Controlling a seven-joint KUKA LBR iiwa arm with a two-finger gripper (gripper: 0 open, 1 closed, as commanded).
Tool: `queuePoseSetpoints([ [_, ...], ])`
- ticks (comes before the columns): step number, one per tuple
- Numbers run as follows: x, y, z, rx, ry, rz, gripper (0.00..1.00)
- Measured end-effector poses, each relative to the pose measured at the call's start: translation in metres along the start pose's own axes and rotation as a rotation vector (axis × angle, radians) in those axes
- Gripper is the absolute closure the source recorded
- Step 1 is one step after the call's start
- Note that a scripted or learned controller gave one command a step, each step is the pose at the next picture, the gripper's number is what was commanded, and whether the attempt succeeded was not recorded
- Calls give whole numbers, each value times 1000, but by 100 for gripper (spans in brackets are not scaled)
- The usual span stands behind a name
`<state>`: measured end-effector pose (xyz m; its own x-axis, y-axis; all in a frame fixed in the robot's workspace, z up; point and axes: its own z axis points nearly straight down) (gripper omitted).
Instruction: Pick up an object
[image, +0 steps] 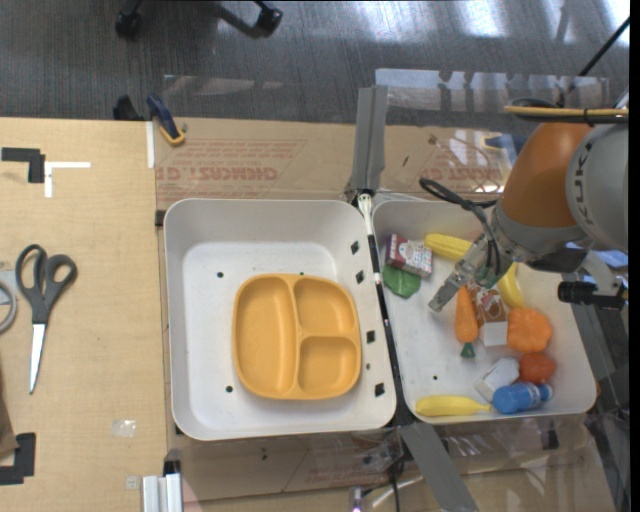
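Scissors (40, 290) lie on the desk (90, 400) at far left, then the left bin (190, 330) holds a yellow divided plate (297, 335). In the right bin (430, 370), the gripper (455, 285) hangs low with fingers slightly apart, clamped on nothing, just beside the toy carrot (466, 318). This looks like the approach; next it likely must drop over the carrot and close.

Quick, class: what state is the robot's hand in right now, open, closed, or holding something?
Hand: open, holding nothing, low in the right bin, its fingers beside the carrot.
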<state>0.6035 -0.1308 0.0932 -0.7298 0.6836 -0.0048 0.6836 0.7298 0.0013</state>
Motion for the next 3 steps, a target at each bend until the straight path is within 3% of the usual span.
queuePoseSetpoints([
  [1, -1, 1, -10, 0, -3, -4, 100],
  [2, 14, 64, -125, 1, 1, 98, 100],
  [3, 70, 89, -162, 3, 2, 283, 100],
])
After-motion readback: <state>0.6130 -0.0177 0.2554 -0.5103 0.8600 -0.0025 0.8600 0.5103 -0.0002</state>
